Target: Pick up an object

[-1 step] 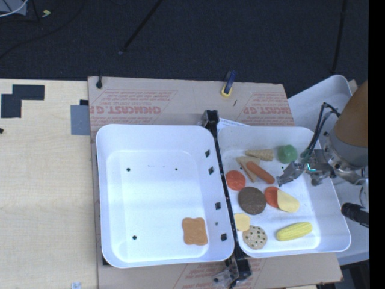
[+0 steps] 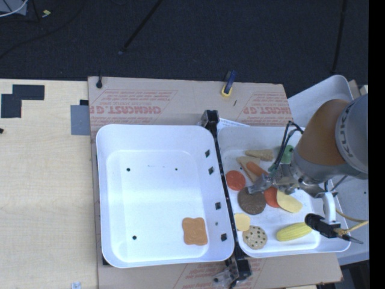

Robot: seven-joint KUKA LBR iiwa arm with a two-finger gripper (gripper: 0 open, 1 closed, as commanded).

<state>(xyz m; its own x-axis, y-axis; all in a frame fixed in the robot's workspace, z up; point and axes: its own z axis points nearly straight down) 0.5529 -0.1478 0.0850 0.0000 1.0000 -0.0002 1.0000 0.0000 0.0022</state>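
Observation:
My gripper [image 2: 263, 186] is low in the right bin [image 2: 301, 250], over its middle, just above the brown round patty [image 2: 251, 203]. A red tomato slice [image 2: 235, 179] lies to its left and an orange carrot piece [image 2: 253, 168] behind it. A red piece [image 2: 272, 198] and a yellow slice [image 2: 289, 203] lie under the wrist to its right. I see nothing lifted by the gripper.
The right bin also holds a corn cob [image 2: 293, 232], a chip cookie [image 2: 255, 238], a small yellow piece [image 2: 242, 222], a tan piece [image 2: 260, 155] and a green piece [image 2: 288, 155]. An orange waffle-like piece [image 2: 195, 231] lies at the front right of the left bin [image 2: 108, 161].

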